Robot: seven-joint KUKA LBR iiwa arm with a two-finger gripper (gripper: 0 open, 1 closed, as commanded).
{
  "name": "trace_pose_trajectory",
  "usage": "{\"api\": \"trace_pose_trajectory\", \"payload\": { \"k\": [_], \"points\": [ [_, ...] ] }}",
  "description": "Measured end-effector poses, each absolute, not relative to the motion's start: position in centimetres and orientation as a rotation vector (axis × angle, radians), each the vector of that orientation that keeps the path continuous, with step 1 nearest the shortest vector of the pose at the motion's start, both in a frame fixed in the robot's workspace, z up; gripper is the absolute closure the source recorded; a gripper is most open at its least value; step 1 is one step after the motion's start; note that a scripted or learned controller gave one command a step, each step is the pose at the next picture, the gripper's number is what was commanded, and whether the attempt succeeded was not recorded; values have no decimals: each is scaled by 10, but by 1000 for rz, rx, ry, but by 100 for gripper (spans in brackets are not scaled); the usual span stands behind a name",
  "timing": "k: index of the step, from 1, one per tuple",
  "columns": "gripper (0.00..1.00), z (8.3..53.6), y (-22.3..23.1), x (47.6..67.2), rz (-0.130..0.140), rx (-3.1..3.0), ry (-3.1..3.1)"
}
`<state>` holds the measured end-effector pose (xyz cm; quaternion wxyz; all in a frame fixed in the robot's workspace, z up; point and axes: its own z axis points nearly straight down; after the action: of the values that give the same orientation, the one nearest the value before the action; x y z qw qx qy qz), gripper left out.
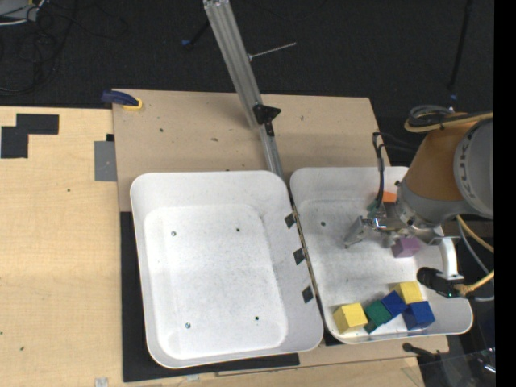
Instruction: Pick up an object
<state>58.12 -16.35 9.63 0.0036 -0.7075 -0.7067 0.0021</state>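
Observation:
My gripper (pixel 359 230) hangs over the middle of the right bin (pixel 339 192), reaching in from the right under the grey and orange arm (pixel 439 172). A purple block (pixel 407 247) lies just right of it, partly under the wrist. A small orange block (pixel 389 197) peeks out behind the wrist. At the bin's front right corner sit a yellow block (pixel 350 316), a green block (pixel 376 314), a blue block (pixel 393 302), a second yellow block (pixel 410 291) and a second blue block (pixel 418 316), packed close together. Nothing shows in the gripper's grasp.
The left bin (pixel 161 192) lies beside the right one, joined by black clips (pixel 298 255). A slanted metal rail (pixel 242 71) rises behind the bins. Cables (pixel 463 276) trail at the right edge.

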Motion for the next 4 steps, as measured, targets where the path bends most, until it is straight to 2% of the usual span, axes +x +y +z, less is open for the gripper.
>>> {"api": "trace_pose_trajectory", "payload": {
  "k": [1, 4],
  "points": [
    [100, 109, -165, 582, 4, -2225, -2211],
    [100, 256, -173, 583, -2, -2222, -2224]
  ]
}}
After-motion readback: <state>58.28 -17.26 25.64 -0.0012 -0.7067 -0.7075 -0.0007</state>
